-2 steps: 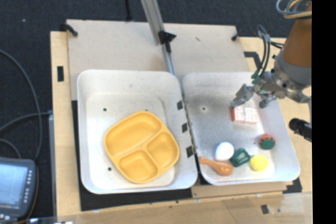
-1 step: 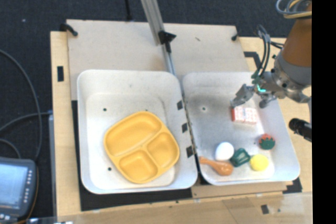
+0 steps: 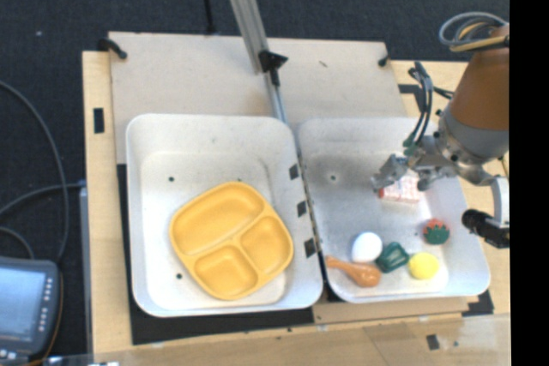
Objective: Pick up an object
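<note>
The arm (image 3: 480, 103) reaches in over the right edge of the counter (image 3: 232, 73), its orange band above the grey wrist. The tool (image 3: 396, 176) hangs low over the right bin (image 3: 343, 159), above the middle of that bin's floor and toward its far half. Whether the tool is spread or pressed together cannot be told from this angle, since the wrist covers most of it.

Just beside the tool, on its near side, lies a small white and pink box (image 3: 401, 194); it is unclear whether the tool touches it. Along the near edge of the same bin sit a white ball (image 3: 366, 247), a dark green block (image 3: 393, 257) and a yellow ball (image 3: 423, 267), close together in a row. An orange spoon-shaped piece (image 3: 353, 270) lies at the bin's near left corner, and a red and green toy (image 3: 437, 231) rests nearer the right wall.

The left bin (image 3: 171, 141) carries a yellow divided tray (image 3: 230, 238), lying flat in its near half.
</note>
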You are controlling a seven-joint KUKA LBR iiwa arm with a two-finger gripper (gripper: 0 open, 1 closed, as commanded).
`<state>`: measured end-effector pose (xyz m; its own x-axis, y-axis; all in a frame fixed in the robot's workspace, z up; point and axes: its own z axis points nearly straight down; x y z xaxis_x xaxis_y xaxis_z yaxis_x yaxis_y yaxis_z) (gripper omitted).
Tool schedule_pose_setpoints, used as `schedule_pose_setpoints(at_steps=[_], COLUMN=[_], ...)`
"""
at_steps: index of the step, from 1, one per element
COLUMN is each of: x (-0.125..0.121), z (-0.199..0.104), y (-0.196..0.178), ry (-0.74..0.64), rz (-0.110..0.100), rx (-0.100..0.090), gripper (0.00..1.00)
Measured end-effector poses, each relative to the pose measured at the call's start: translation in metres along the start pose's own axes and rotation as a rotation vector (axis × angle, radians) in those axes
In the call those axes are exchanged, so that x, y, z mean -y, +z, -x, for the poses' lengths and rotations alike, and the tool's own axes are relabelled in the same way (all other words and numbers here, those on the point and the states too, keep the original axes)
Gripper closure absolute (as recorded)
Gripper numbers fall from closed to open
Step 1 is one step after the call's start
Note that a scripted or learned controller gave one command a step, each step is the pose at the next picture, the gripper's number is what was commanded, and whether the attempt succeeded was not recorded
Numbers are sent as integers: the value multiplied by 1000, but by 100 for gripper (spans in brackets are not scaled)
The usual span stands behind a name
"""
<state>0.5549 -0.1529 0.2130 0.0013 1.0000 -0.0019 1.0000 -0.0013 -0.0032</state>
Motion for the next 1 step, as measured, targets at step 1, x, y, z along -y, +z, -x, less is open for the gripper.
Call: schedule_pose_setpoints(at_steps=[1], x=[-3], z=[7], y=[44], ry=[0], rz=[0], rx=[0], gripper=[0])
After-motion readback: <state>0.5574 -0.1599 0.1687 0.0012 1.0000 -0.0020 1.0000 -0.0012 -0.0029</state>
